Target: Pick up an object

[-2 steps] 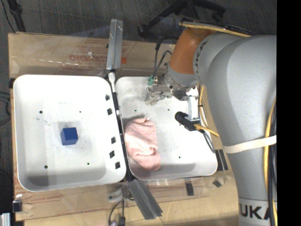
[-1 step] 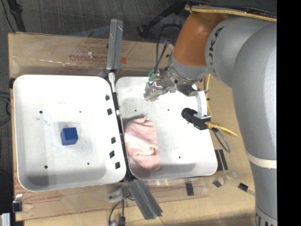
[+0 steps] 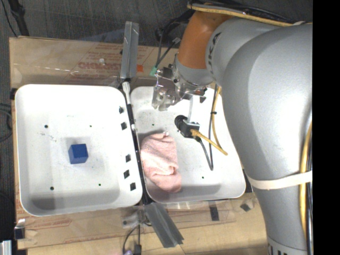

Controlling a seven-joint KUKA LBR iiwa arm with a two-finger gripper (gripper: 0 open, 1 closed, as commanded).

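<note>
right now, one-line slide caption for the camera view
Gripper over the far end of the right bin, a pink cloth lying nearer its front; a blue cube sits in the left bin.

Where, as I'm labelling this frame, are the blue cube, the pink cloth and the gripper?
blue cube [image 3: 78,153], camera view, on its top face.
pink cloth [image 3: 159,162], camera view, on its bunched middle.
gripper [image 3: 162,103], camera view, at its tip.

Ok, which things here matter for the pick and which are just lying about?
Job: robot's hand; crumpled pink cloth; small blue cube.
Just there: left shallow white bin; right shallow white bin; brown cardboard sheet beneath; grey bar between the bins.
</note>
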